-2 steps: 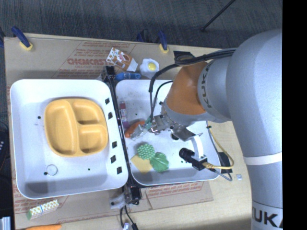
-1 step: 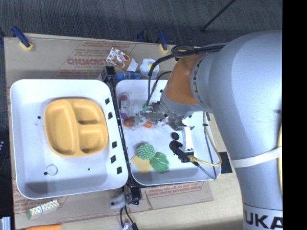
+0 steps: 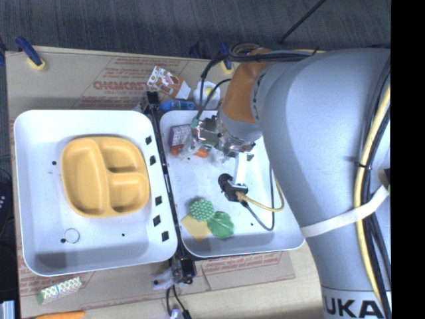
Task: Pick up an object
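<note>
In the camera view the grey arm (image 3: 312, 151) reaches across the right bin (image 3: 199, 181), and the gripper (image 3: 211, 140) sits low over that bin's upper left part. The wrist covers it from above, so I cannot tell whether it is wide or narrow, and nothing can be seen held in it.

The likeliest thing to pick is the purple packet (image 3: 179, 135), which lies just beside the gripper on its left, close to the bin's wall. A small orange piece (image 3: 178, 151) lies right below the packet. Near the bin's lower edge a green ball (image 3: 201, 209), a green lump (image 3: 222, 226) and a yellow piece (image 3: 194, 227) lie bunched together, well apart from the gripper. The left bin (image 3: 33, 198) holds a yellow divided tray (image 3: 106, 175).

The risks, as I judge them:
- The packet is flat and near the wall, so a closing grip may slide over it or push it against the wall.
- The orange piece is so close that it may be nudged or caught instead.
- A grip that lands off centre could drop the packet on lifting.
</note>
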Controlling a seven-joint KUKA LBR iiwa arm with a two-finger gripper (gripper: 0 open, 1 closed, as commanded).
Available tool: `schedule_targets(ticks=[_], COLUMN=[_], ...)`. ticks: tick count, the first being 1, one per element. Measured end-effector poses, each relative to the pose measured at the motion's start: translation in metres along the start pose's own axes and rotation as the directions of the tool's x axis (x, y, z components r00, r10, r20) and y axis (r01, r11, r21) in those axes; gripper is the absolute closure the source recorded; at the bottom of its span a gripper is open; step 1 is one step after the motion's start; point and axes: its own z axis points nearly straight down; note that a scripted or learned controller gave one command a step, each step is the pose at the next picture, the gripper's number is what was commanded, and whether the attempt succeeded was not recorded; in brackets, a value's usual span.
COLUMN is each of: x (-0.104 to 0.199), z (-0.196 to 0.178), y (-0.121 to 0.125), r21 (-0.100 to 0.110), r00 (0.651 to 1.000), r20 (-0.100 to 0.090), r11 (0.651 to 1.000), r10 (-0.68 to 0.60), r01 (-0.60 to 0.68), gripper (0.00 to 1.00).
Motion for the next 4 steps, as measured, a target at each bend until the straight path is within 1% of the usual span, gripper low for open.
schedule_targets(ticks=[1,2,3,4], x=[0.001,0.001,-0.022,-0.005], z=[-0.01,-0.01,0.001,0.0], y=[0.0,0.0,-0.057,-0.02], r21=[0.003,0.004,0.004,0.001], r00=[1.0,1.0,0.999,0.98], r20=[-0.001,-0.001,0.001,0.0], r11=[1.0,1.0,0.999,0.98], r10=[-0.006,-0.007,0.035,0.199], r01=[0.006,0.007,-0.035,-0.199], gripper=[1.0,0.0,0.0,0.0])
